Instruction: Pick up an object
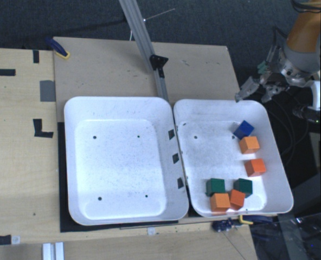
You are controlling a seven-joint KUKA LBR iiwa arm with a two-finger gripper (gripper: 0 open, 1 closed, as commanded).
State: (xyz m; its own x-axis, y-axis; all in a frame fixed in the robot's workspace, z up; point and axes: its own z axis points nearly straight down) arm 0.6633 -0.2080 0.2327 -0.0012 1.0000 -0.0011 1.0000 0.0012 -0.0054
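If reading from the left, first the left bin [74, 145]: white floor, no object in it, nothing to pick there. Next, touching it along the middle, the right bin [204, 118], with all seven cubes, every one in its right half. At the near wall, a cluster of four: left green cube [216, 186], with the left orange cube [220, 201] touching its near side; then the tilted orange cube [237, 198], and right against that the right green cube [243, 186]. Farther along the right wall, apart from the cluster, the lone orange cube [255, 167]; beyond it, the upper orange cube [250, 144], corner to corner with the blue cube [244, 128], itself turned diagonally to the bin walls. Last, the gripper [255, 93], hanging over the far right corner of the right bin, about at the rim and short of any cube; open or closed, cannot tell, and nothing seen in its grasp. Nearest target, by judgement: the blue cube, lying from the gripper toward the near edge and slightly left. No long axis to speak of on a cube, so approach likely a matter of squaring to its turned faces. Risk: the touching upper orange cube getting nudged or caught along with it.
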